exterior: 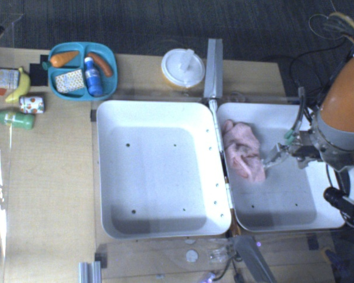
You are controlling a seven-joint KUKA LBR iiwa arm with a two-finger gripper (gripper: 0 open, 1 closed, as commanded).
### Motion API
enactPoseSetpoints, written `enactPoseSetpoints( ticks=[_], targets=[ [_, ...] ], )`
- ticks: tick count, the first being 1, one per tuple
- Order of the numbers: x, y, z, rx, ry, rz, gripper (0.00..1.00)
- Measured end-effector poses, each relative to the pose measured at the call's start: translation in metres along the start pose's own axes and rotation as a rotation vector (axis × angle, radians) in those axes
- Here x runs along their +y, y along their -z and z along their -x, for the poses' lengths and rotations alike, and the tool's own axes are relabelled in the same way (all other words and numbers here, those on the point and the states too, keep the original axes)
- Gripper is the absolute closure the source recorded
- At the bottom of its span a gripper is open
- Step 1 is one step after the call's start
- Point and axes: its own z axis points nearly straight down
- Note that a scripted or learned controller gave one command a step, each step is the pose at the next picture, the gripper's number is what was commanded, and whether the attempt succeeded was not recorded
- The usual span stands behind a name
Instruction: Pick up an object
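Camera view. Item: pink cloth [243, 150], crumpled, lying in the right bin [295, 214] against its left wall. End effector [275, 156]: low over the bin floor, tips just beside the cloth's right edge, nothing seen between them; whether they stand wide or narrow cannot be told (small, blurred against the white). Step, as judged: approach to the grasp. Next move calls for closing on a fold, then lifting. The arm [342, 108] is cut off at the frame's right.

One fixed camera looks down at a slant on both white bins [155, 114] — bench-wide, fairly far.
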Motion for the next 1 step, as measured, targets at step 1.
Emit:
enactPoseSetpoints(
  ticks=[1],
  targets=[
    [-0.0044,0.1259,-0.0026,-0.003,0.357,0.008,0.00]
  ],
)
